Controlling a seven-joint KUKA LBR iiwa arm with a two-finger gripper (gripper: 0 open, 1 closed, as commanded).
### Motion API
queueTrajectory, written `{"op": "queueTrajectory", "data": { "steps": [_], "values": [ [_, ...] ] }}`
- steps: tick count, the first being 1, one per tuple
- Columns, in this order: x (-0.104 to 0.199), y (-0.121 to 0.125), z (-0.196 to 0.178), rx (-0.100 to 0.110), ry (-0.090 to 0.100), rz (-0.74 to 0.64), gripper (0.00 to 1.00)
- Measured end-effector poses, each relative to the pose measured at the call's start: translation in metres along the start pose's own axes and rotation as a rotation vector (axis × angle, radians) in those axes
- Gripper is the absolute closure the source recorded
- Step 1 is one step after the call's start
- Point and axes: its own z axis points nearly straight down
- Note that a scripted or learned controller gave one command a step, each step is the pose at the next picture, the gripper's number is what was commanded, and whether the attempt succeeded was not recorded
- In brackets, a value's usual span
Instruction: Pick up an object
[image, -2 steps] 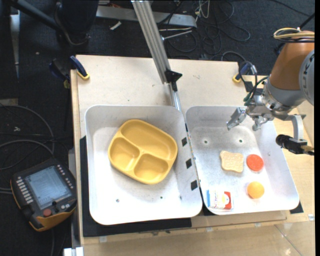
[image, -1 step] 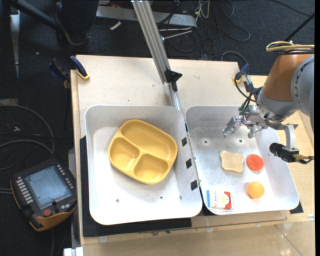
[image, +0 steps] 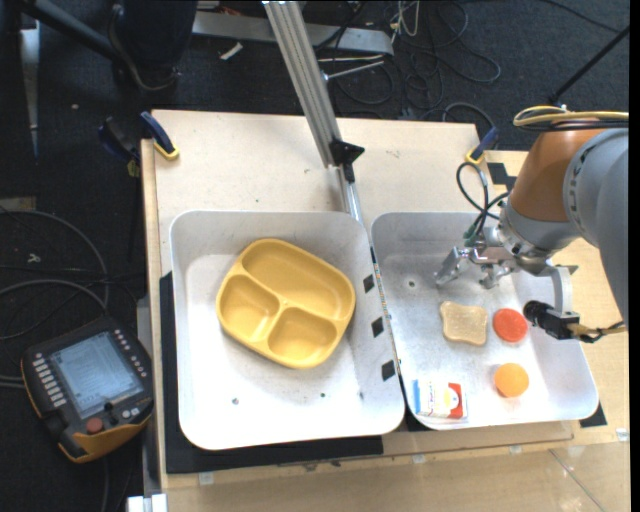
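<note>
The counter (image: 420, 160) carries two shallow white bins side by side. The left bin (image: 200, 400) holds one yellow divided plate (image: 286, 302), probably the drop-off point.

All candidate objects lie in the right bin (image: 410, 250). Positions are given relative to the bread slice (image: 464, 324):

- Bread slice: flat on the bin floor, near the bin's middle. It is almost square, so no clear long axis is evident.
- Red round piece (image: 510, 325): just beside the bread, on the side away from the yellow plate.
- Orange ball (image: 511, 380): toward the near edge of the bin from the bread, apart from it.
- White carton with red and blue print (image: 439, 399): toward the near edge from the bread, lying flat at the bin's rim. Its long axis runs roughly along that near edge.

The hand (image: 470, 262) is positioned over the bin floor just beyond the bread, toward the far wall. Its fingers stand apart, with nothing between them. No object is grasped.

Assessment: the objects are spaced loosely, which leaves finger clearance around each. The bread is the nearest target.
</note>
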Motion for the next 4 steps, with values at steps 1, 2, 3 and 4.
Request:
{"op": "queueTrajectory", "data": {
  "steps": [1,2,3,4],
  "values": [
    [0.0,0.002,-0.014,-0.006,-0.001,0.0,1.0],
    [0.006,0.0,-0.076,-0.011,-0.001,-0.002,1.0],
    [0.002,0.006,-0.139,-0.012,-0.002,-0.002,1.0],
    [-0.005,0.001,-0.189,-0.011,-0.003,0.0,1.0]
  ]
}}
